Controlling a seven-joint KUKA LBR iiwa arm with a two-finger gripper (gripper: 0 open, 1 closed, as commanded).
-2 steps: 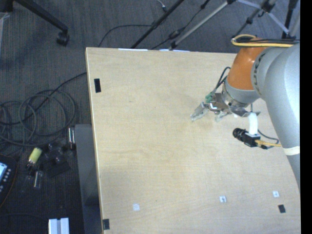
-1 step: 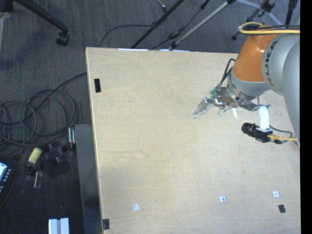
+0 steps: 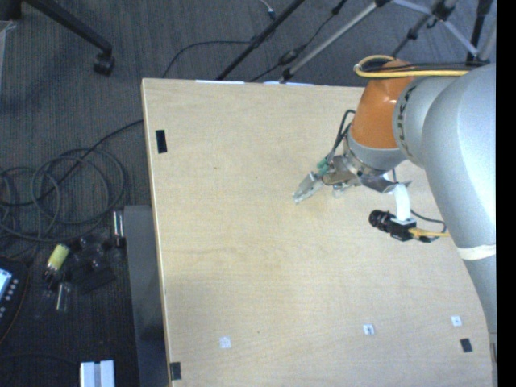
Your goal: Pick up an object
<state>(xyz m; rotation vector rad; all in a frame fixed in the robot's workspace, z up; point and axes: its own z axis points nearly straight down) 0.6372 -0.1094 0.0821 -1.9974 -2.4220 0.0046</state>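
While arm (image 3: 451, 143) reaches from right, hand (image 3: 309, 185) over bare wooden board (image 3: 266, 280).

I am seeing the grey arm (image 3: 459, 151) reaching in from the right; its orange band (image 3: 377, 119) is sitting above the wrist; the gripper (image 3: 310, 185) is pointing down-left.
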